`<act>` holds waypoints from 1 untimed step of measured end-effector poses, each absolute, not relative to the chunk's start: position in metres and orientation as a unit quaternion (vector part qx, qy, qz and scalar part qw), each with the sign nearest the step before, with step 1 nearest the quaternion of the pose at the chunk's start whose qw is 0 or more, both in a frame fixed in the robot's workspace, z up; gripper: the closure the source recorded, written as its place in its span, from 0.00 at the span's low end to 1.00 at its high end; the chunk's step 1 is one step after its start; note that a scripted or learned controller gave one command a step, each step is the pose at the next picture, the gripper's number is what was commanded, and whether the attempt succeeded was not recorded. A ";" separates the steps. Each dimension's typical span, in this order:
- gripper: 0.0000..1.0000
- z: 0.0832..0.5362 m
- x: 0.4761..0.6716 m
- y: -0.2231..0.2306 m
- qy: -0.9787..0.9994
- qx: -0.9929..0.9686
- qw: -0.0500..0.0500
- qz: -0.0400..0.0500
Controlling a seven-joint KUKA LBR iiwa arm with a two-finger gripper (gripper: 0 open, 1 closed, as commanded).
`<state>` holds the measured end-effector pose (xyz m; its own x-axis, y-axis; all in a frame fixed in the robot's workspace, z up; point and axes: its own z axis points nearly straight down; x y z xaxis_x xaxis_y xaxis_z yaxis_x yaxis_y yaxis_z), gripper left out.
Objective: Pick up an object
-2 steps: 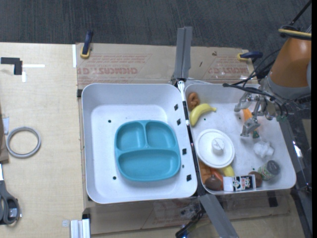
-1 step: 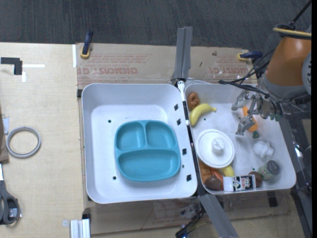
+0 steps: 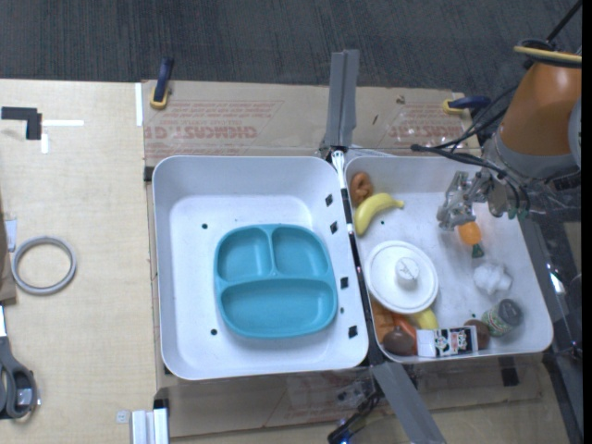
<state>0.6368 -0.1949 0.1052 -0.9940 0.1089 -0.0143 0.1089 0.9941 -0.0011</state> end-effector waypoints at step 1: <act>0.00 0.105 0.637 -0.195 0.998 0.054 0.007 -0.001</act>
<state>0.6368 -0.1949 0.1052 -0.9940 0.1087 -0.0139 0.1087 0.9941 -0.0010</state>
